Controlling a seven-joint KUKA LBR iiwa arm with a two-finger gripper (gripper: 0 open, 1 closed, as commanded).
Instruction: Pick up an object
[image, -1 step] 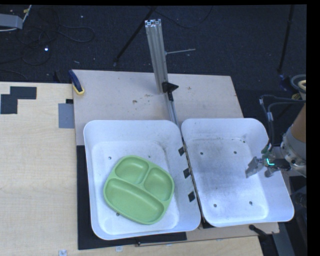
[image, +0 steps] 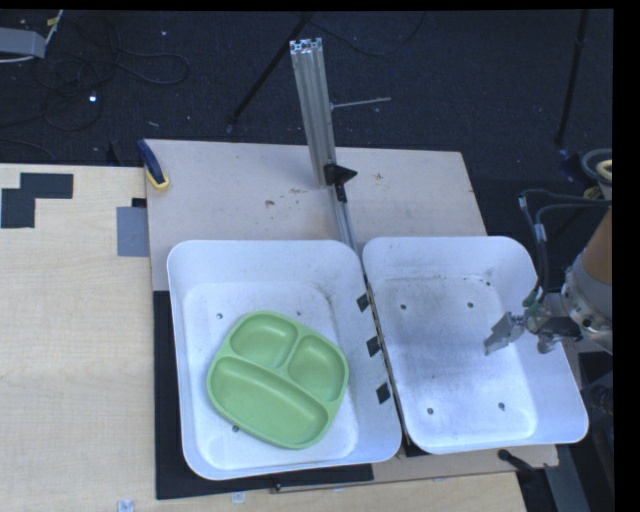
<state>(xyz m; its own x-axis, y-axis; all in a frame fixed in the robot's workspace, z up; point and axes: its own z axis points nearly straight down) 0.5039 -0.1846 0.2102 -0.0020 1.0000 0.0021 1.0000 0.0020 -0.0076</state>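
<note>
Looking down: you see two white bins side by side on the bench.
Plate: your pick target, a green plate (image: 278, 377) with three compartments, lies flat in the left bin (image: 200, 270), toward its near side and slightly turned.
Right bin: the right bin (image: 450, 260) has a scuffed, grey-smudged floor with a few small dark dots.
Divider: you can see small black clips (image: 372, 345) along the seam where the two bins meet.
Gripper: your gripper (image: 518, 333) sits over the right bin's right edge, well apart from the plate, reaching in from the right.
Fingers: one grey finger (image: 497, 337) points left over the bin floor; you cannot tell from this view whether the fingers are spread or pressed together, and nothing shows between them.
Arm: the arm (image: 600, 270) enters at the right edge.
Post: farther back, a metal post (image: 315, 110) stands behind the bins.
Far left: a blue and yellow tool (image: 153, 165) lies at the board's far corner.
</note>
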